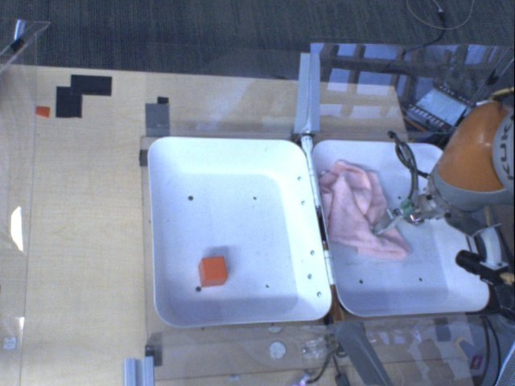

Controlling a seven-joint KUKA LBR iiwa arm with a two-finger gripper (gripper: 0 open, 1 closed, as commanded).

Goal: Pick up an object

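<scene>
Orange block [213,271] alone in left bin [169,215]; gripper [392,220] at pink cloth [358,207].

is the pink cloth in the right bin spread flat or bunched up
Bunched up: the pink cloth lies in rumpled folds against the right bin's left side.

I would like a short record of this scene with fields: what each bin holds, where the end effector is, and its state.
left bin: orange block, near the front
right bin: pink cloth, crumpled, on the left side
end effector: low over the cloth's right edge
end effector state: cannot tell
arm: enters from the right
</scene>
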